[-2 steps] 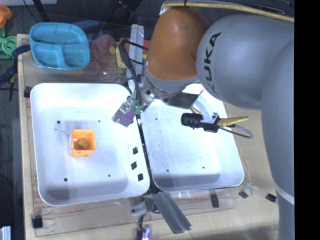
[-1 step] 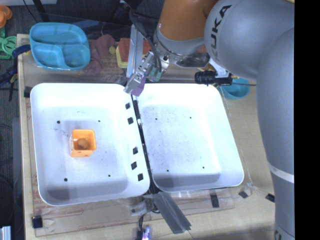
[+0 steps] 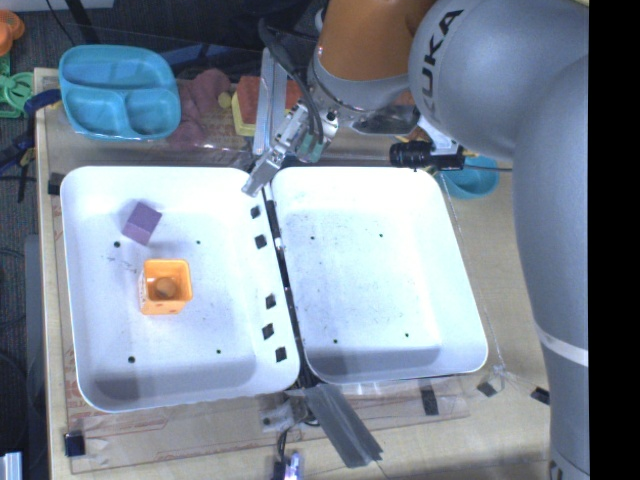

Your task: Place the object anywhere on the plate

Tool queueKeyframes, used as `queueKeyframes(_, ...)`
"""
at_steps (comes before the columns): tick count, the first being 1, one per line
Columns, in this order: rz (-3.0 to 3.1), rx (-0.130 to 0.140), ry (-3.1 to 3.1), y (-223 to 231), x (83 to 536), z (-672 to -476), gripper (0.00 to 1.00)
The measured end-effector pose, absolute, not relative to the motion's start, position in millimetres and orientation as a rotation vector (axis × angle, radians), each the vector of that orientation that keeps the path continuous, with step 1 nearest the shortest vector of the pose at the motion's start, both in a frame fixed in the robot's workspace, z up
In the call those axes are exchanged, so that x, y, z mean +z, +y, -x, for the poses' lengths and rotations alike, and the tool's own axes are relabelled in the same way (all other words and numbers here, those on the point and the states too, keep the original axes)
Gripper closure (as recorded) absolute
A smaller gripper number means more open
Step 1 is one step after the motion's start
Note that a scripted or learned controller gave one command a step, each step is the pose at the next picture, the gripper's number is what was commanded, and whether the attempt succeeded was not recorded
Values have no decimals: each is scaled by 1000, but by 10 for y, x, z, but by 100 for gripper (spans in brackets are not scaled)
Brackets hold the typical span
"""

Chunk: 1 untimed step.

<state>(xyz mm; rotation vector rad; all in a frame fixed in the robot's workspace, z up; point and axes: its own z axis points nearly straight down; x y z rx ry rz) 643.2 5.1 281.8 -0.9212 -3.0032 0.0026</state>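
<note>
A: In the camera view, where does the object lie?

B: Two small things rest in the left bin (image 3: 100,368): a purple block (image 3: 141,222) and, just beside it toward the camera, an orange cup (image 3: 165,287) standing with its mouth up. Which of them the task means, one cannot tell. No plate can be named for certain; the blue divided tray (image 3: 118,92) beyond the left bin is the nearest thing to one.

A: And the gripper?

B: The gripper (image 3: 258,179) hangs at the far end of the seam between the left bin and the right bin (image 3: 440,268). Both things lie to its left and toward the camera, well apart from it. The purple block is the nearer of the two.

A: Has either thing a long axis that matters?

B: Probably not; both look nearly square from above.

A: Does the gripper carry something?

B: Nothing is seen at its tip. If it is released or clenched, the view does not show, so one cannot tell.
</note>
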Motion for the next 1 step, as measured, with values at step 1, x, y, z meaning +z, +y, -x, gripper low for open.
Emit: queueKeyframes(1, 1050, 2, -2963, -564, 4424, -6423, 0)
